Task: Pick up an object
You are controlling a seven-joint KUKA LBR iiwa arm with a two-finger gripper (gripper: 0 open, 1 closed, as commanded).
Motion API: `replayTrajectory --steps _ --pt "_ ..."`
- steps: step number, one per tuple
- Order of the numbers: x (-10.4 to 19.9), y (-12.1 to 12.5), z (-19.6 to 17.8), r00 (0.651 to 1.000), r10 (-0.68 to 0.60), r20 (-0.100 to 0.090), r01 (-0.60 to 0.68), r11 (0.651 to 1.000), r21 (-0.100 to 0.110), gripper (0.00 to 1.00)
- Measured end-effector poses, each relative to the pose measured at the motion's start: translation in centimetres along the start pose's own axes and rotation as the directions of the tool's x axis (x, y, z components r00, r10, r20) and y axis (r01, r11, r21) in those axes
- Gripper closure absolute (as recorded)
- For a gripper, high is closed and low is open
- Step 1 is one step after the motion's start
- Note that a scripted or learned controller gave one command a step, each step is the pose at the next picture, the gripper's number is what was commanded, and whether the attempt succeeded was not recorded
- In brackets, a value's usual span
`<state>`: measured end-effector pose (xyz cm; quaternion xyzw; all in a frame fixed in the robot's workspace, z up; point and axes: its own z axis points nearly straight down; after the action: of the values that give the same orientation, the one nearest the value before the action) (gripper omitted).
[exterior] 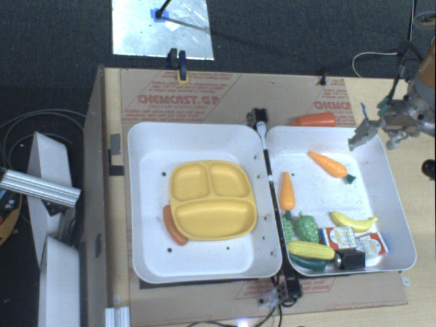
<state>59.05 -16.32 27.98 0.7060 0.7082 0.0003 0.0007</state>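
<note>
My gripper (pixel 377 139) hovers over the far right edge of the right bin (pixel 388 182), open, with nothing between its fingers. Below and left of it lies an orange carrot (pixel 328 164) with a green tip. A second carrot (pixel 287 192) lies against the bin's left wall. Along the near side sit a yellow banana (pixel 353 220), a corn cob (pixel 310 251), a green vegetable (pixel 306 227), a small red and white box (pixel 354 239) and a black item (pixel 352 259).
The left bin (pixel 146 182) holds a yellow divided plate (pixel 212 199) with a reddish sausage (pixel 172 226) tucked under its left edge. Another orange piece (pixel 313 120) lies on the cardboard behind the right bin. A cable (pixel 371 56) loops at the far right.
</note>
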Motion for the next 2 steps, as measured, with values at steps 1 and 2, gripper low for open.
replayTrajectory --steps 1,2 --pt "0.0 3.1 6.9 1.000 -0.002 -0.001 0.002 1.000 0.001 0.00" --pt "0.2 4.2 12.3 1.000 -0.003 0.000 0.003 1.000 0.001 0.00"
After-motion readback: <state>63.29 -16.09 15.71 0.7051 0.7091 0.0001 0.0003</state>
